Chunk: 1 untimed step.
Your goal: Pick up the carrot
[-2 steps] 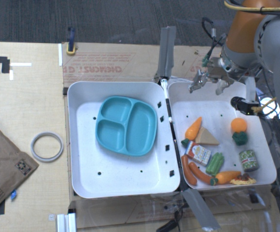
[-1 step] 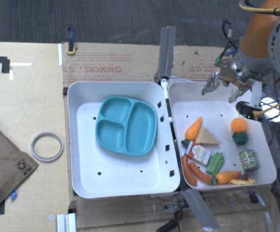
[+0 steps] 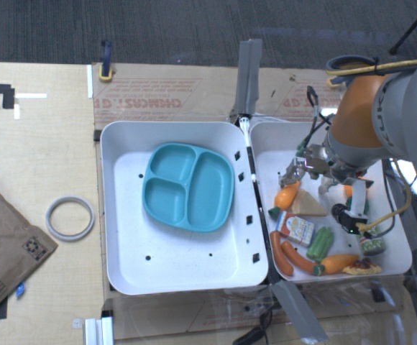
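Note:
The carrot (image 3: 340, 263), long and orange with a green stub at its left end, lies along the front wall of the right bin (image 3: 266, 165). My gripper (image 3: 309, 179) is lower in that bin's middle, well behind the carrot, over a pale wedge (image 3: 309, 204). Its fingers (image 3: 294, 172) stand apart with nothing between them, so it is open. A small rounded orange piece (image 3: 287, 195) sits just by the left fingertip. The orange-banded wrist (image 3: 358, 113) hides the bin's back right part.
Around the carrot lie a green cucumber (image 3: 321, 241), a red sausage-like piece (image 3: 287, 256), a small labelled bottle (image 3: 297, 228) and a dark scrap (image 3: 363, 268). The left bin (image 3: 122, 214) holds a teal divided plate (image 3: 189, 186). A tape ring (image 3: 70, 217) rests on the bench.

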Available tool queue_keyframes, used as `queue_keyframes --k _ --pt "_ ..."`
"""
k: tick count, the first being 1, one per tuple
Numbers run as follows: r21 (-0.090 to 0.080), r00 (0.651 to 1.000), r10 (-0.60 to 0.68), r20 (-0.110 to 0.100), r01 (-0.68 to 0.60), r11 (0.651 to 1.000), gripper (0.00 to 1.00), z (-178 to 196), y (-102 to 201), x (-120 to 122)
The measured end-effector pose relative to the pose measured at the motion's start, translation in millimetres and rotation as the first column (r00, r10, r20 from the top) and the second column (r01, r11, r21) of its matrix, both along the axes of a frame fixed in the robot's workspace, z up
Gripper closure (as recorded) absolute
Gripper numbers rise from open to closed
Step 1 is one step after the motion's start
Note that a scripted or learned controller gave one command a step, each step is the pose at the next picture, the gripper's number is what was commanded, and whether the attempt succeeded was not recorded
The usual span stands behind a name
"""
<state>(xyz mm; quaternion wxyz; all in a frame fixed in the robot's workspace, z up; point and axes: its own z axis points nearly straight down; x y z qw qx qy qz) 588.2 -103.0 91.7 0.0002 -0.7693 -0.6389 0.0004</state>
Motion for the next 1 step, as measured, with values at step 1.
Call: queue_keyframes --k 1 --pt "0.0 1.0 -0.004 -0.001 0.004 1.0 1.0 8.6 -1.4 -0.4"
